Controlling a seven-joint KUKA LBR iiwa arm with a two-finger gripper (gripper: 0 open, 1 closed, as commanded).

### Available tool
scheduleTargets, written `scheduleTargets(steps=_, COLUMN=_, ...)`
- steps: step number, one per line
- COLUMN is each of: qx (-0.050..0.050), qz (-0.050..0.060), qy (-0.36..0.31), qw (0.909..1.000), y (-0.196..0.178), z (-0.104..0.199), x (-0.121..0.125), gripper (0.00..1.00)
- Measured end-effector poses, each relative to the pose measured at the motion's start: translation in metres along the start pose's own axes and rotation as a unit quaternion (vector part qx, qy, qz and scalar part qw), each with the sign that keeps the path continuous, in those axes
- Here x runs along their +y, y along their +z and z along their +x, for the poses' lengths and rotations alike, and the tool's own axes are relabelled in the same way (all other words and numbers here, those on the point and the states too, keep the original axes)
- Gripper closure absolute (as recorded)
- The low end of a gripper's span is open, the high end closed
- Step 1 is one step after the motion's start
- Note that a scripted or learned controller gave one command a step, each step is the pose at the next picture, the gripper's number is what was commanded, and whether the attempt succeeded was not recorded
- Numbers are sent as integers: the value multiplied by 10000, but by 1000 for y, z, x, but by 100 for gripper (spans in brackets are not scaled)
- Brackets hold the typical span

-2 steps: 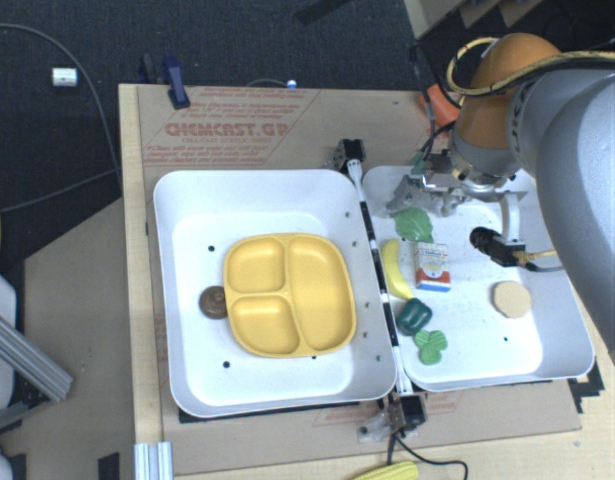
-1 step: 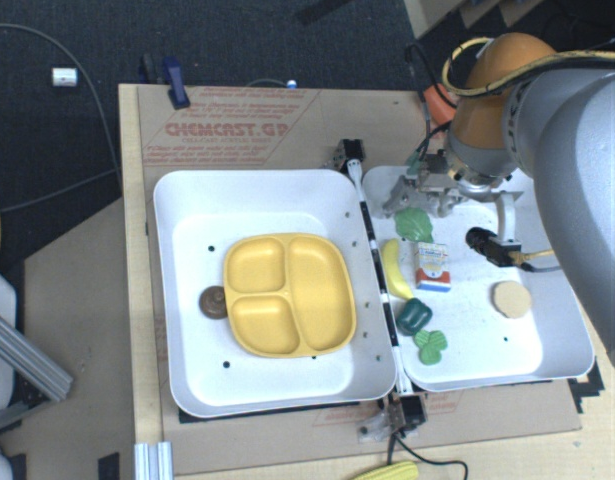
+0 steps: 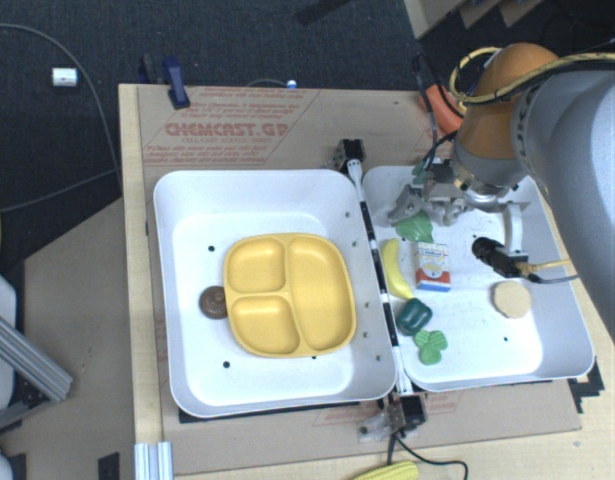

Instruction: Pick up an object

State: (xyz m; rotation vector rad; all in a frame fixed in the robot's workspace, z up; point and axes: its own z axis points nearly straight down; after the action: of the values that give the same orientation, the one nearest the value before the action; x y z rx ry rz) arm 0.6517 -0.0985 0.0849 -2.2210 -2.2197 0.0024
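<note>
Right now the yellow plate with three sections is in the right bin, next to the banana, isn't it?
Not quite. The camera view shows the yellow plate in the left bin, with a small brown thing beside it. The banana lies in the right bin.

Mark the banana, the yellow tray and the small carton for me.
Banana [image 3: 393,270], camera view, middle of its curve.
Yellow tray [image 3: 289,295], camera view, the ridge where its compartments meet.
Carton [image 3: 433,266], camera view, its printed face.
</note>
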Motion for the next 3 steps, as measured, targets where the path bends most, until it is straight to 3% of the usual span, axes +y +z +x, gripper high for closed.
scheduleTargets(steps=1, qx=-6, qz=-25, qy=-8, qw=10000, y=0, z=6, x=15, gripper=0)
scheduleTargets(steps=2, qx=-2, qz=-1, qy=-2, qw=10000, y=0, z=-5, x=5, gripper=0)
scheduleTargets(steps=3, qx=-6, qz=-20, qy=-6, qw=10000, y=0, z=1, x=9, gripper=0)
